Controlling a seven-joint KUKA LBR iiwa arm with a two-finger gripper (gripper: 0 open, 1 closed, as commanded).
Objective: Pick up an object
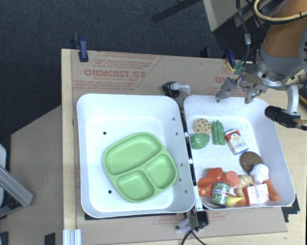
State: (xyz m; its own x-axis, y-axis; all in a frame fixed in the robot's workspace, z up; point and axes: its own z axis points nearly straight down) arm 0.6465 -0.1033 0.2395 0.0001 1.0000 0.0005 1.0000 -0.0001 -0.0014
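Camera view: gripper (236, 92) sits at top right, above the far rim of the right bin (285, 164); its two fingers (223, 93) are spread apart w/ nothing between them; the arm (283, 28), orange band showing, rises out of frame at the upper right.

Right bin holds the pickable bits: a speckled cookie (201, 126) near the far left corner; a green bottle (218, 133) just beside it; a green leafy lump (199, 141) touching the cookie's near edge; a small red-and-white carton (236, 141) to the right of the bottle; a brown round thing (249, 159) further toward the near side w/ a white lump (261, 172) against it. At the near end, a crowded heap: red pieces (212, 177), a green-label can (220, 193), a red box (256, 194), an orange carrot-like stick (272, 191) along the right wall; exact items in the heap hard to tell.

Left bin (92, 142) holds a green divided tray (139, 166), three compartments, lying flat and turned at a slant; both bins rest on a brown board (120, 73) w/ red lettering.
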